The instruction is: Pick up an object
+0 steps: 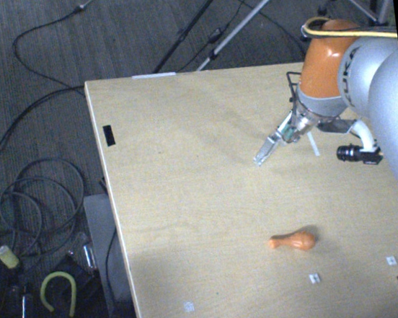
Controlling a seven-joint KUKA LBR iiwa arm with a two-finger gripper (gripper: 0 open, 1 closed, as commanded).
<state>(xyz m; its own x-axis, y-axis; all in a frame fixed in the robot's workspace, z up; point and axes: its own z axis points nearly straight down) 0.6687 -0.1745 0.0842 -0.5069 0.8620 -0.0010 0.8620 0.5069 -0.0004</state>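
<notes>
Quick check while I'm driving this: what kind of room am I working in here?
Most likely a robotics lab or test workshop. A plain wooden bench stands on grey carpet, loose cables lie coiled on the floor beside it, and metal stand legs cross behind. The arm's tool hangs over the bench, apart from a small orange object.

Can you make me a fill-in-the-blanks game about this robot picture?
1. The small object lying on the bench is ___ in colour.
2. The band above the arm's wrist is also ___.
3. In the picture, the small object lies ___ the gripper, nearer the bottom edge.
4. On the floor left of the bench lie coiled ___.

Missing words: orange; orange; below; cables
</notes>
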